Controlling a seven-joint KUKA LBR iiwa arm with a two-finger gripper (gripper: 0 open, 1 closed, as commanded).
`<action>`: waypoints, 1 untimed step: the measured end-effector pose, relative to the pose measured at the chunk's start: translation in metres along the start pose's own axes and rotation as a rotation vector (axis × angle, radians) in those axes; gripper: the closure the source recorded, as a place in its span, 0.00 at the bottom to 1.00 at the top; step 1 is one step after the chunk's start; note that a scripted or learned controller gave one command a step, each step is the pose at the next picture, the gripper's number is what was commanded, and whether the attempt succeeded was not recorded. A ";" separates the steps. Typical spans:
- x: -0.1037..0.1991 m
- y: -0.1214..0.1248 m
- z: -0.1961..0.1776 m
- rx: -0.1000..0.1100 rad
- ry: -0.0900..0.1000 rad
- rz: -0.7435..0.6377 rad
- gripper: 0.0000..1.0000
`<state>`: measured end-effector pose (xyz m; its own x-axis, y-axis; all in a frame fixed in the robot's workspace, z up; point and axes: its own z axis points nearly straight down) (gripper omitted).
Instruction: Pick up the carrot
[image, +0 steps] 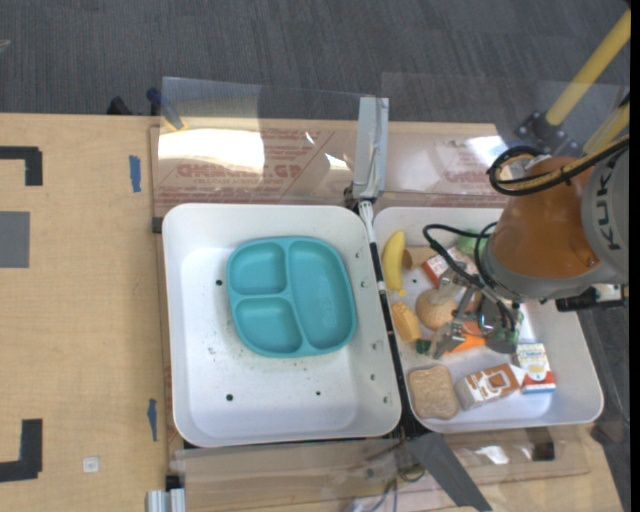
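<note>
- The pincer (468, 325) is low in the right bin (575, 395), hanging from the grey arm (545, 235) with its orange band.
- Its fingers are down at the carrot (462, 344), which lies just under and touching them, its green end pointing left toward the bin divider. Cables and the wrist hide the tips, so I cannot tell how far they are open or whether they grip the carrot.
- Just left of the pincer sits a potato (435, 308), and further left a yellow piece (404, 321).
- Up and left of it lies a banana (394, 260).
- Below it are a bread slice (434, 391) and a red-and-white carton (490, 384).
- Right and below it stands a small box (534, 362).
- Well to the left, in the other bin (200, 390), rests a teal plate (291, 296) with three compartments.
</note>
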<state>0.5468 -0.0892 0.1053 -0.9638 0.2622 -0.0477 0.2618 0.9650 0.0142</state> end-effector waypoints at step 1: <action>-0.013 -0.001 0.001 0.003 0.000 0.175 0.00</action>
<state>0.5588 -0.0934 0.1049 -0.9037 0.4258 -0.0450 0.4254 0.9048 0.0194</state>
